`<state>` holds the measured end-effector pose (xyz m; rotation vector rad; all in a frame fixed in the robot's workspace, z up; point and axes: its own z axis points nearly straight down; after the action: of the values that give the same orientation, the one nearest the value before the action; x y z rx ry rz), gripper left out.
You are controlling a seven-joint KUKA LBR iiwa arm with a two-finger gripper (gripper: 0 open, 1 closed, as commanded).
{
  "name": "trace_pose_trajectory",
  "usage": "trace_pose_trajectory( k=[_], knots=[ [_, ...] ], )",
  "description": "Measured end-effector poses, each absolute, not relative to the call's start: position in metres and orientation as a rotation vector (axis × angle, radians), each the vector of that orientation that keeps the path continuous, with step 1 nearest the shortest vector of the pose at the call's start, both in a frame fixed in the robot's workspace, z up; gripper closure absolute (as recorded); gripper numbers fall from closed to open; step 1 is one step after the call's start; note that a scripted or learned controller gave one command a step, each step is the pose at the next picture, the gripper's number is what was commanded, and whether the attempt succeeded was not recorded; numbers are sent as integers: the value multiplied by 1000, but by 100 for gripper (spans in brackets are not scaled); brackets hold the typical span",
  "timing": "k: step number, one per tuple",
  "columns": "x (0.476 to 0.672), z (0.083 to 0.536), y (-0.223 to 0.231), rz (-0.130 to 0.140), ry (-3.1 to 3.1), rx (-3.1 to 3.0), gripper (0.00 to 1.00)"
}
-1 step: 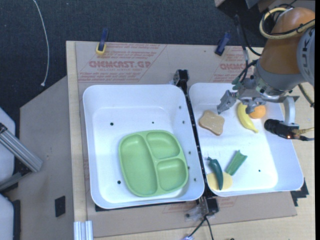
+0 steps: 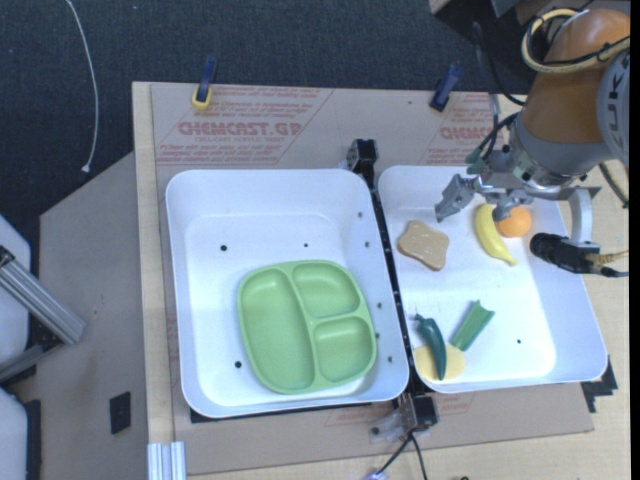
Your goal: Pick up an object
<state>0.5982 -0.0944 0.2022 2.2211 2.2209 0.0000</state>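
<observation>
In the right bin (image 2: pixel 560 363) lie a tan bread slice (image 2: pixel 424 245), a yellow banana (image 2: pixel 492 234) and an orange (image 2: pixel 516 224) pressed against the banana's right side. My gripper (image 2: pixel 480 200) hangs over the bin's far part, just above the banana's top end. It is open, its left finger (image 2: pixel 451 199) sticking out toward the bread, and nothing sits between the fingers. Nearer the front lie a light green stick (image 2: pixel 472 325), a dark green pepper (image 2: pixel 432 337) and a yellow piece (image 2: pixel 446 365) under it.
The left bin (image 2: pixel 200 218) holds a green three-compartment plate (image 2: pixel 305 324). A black clamp (image 2: pixel 362 154) sits at the far end of the wall between the bins. A black plug with a cable (image 2: pixel 562 252) hangs over the right bin's right side.
</observation>
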Motion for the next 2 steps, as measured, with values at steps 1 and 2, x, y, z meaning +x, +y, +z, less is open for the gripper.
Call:
trace_pose_trajectory(
  k=[1,2],
  knots=[
    [601,157,-100,-6,2224,2226,0],
    [610,106,-100,-5,2224,2225,0]
  ],
)
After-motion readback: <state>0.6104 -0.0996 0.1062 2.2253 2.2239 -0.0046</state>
